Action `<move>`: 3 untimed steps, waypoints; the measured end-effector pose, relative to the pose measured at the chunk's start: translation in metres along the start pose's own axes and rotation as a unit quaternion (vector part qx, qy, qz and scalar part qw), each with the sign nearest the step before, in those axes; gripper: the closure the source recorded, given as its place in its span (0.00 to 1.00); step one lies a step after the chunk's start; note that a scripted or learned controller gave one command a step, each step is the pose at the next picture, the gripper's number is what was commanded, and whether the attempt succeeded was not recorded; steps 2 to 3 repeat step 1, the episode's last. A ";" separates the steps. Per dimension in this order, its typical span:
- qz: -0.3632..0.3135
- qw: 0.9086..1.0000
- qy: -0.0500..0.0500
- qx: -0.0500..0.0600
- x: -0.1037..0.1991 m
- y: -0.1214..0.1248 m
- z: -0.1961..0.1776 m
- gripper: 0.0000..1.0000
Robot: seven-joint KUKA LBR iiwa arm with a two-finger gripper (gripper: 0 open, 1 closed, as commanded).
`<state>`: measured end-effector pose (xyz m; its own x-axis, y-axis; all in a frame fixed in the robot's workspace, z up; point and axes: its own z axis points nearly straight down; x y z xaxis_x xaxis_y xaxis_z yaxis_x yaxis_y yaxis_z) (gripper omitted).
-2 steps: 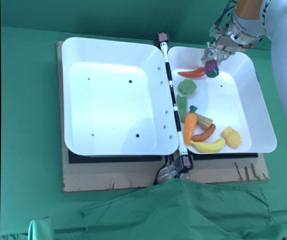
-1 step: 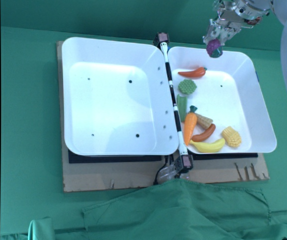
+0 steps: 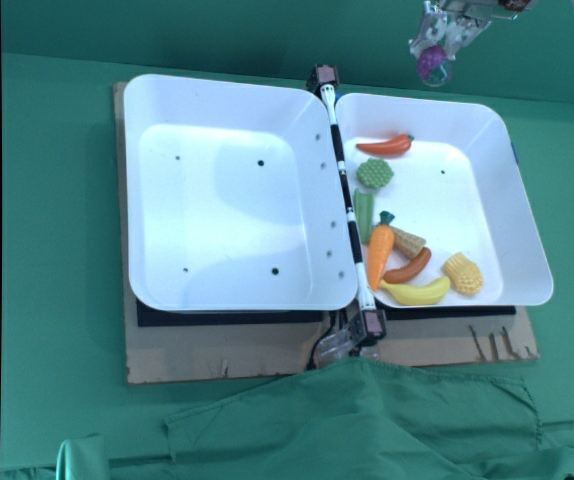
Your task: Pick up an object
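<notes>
Two bins: the left bin [image 3: 227,193] and the right bin [image 3: 507,218] sit side by side on the bench.
Claw: the gripper [image 3: 435,58] hangs above the far rim of the right bin, clenched on a small purple object [image 3: 433,64] that shows between its fingertips.
Task's thing: that purple object, lifted clear of the bin, at the far right of the scene.
Handling: probably a light, stiff plastic toy with a rounded, slippery surface; a hold across its widest middle seems safest.
Relation to claw: inside the grip, hanging just below the fingers.
Left in the bin: chili [image 3: 385,145], carrot [image 3: 379,249], banana [image 3: 416,291], corn [image 3: 463,272], all well apart from the claw.
</notes>
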<state>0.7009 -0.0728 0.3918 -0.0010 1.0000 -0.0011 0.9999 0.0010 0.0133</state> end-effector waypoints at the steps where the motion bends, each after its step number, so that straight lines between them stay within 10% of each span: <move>1: 0.000 1.000 0.000 0.001 0.037 0.000 -0.060 1.00; 3: 0.000 1.000 0.000 0.001 0.037 0.000 -0.060 1.00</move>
